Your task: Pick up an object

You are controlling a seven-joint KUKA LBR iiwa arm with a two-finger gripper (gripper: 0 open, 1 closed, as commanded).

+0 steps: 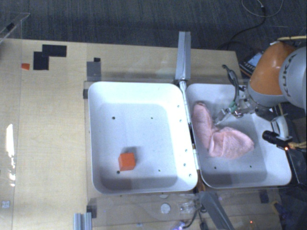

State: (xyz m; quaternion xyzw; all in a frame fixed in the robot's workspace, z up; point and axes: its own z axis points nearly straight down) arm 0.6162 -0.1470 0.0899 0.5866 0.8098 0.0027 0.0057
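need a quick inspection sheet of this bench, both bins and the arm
surface: light wooden bench bearing two shallow white bins side by side.
job's things: small orange block in the left bin, near its front; crumpled pink cloth in the right bin.
clutter: black L-shaped patch and a small orange square at the bench's far left corner.
gripper: gripper low over the right bin, just above the pink cloth; finger state unclear.
cables: thin loop of wire on the floor behind the bench.
surroundings: dark carpet.
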